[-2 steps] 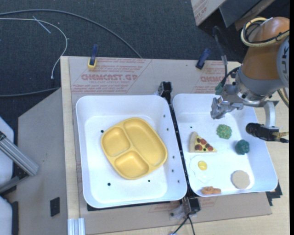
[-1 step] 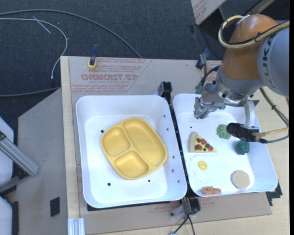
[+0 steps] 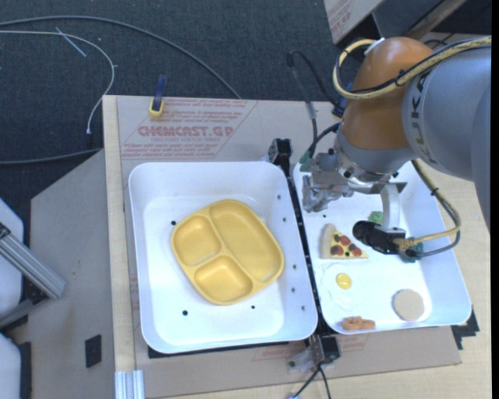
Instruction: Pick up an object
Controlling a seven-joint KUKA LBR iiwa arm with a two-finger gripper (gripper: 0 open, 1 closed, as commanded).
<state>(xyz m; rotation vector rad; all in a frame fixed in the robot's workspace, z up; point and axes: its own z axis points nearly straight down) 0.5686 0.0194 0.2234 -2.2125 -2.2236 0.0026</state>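
— Red-topped pizza slice (image 3: 341, 245): where is it lying?
— In the right bin (image 3: 448, 284), just below the gripper (image 3: 313, 196), its narrow tip pointing upper left and its long axis slanting toward lower right. I cannot tell whether the gripper is open or closed.

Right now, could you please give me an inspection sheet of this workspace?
Surface: board bearing left bin and right bin, side by side.
Job's things: in right bin, pizza slice, egg, cookie, orange piece.
Clutter: yellow tray in left bin; clamp at board's far edge.
Grippers: gripper over right bin's left edge, beyond the pizza slice.
Cables: white cable on floor; black cable behind bins.
Surroundings: dark carpet; cardboard box.
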